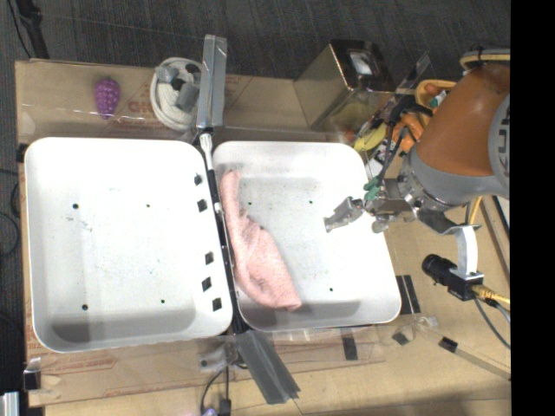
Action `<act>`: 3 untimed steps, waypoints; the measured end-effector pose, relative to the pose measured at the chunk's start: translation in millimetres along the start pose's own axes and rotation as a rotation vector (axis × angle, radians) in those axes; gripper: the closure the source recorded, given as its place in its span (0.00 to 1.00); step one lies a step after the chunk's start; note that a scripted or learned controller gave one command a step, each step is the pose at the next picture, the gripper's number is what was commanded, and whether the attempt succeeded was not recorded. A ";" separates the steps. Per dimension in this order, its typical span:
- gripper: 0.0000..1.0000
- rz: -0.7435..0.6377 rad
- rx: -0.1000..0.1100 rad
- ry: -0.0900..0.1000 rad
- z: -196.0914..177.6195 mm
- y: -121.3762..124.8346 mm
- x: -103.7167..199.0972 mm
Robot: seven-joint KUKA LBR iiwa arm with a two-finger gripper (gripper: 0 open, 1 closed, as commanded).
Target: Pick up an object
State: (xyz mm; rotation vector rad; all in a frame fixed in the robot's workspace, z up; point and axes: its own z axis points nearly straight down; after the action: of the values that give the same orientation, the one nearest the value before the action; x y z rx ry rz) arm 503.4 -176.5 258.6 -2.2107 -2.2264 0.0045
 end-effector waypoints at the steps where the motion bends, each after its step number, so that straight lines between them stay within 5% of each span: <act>1: 0.00 -0.189 0.002 0.000 82.4 67.6 54.0; 2: 0.00 -0.104 0.000 0.000 85.1 15.5 73.8; 3: 0.00 -0.212 -0.005 -0.001 166.0 34.6 72.8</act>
State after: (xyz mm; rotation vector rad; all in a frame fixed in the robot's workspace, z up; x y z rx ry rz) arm 536.7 -103.3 92.6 -1.9651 -2.4505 -0.0007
